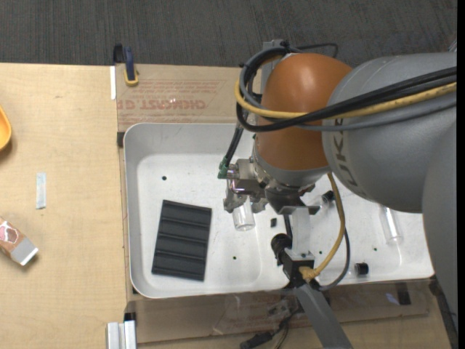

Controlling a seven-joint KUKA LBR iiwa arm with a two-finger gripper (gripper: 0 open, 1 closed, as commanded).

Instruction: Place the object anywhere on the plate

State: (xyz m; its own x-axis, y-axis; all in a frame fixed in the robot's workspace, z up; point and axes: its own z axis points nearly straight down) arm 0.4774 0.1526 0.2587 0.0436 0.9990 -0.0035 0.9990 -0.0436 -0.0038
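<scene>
The end effector (270, 208) hangs low over the shallow white bin (138, 195), beside the black ribbed rectangular plate (182, 239); grip state cannot be determined.

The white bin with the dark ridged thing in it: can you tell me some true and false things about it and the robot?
1. The dark ridged slab lies flat on the floor of the white bin. True.
2. The slab sits in the right half of the bin. False: it is toward the bin's left side.
3. The arm's orange band is above the bin. True.
4. The end effector is pressing on the slab. False: it is to the slab's right, apart from it.
5. A clear tube lies in the bin near its right end. True.
6. The cardboard sheet is in front of the bin. False: it lies behind it.
</scene>
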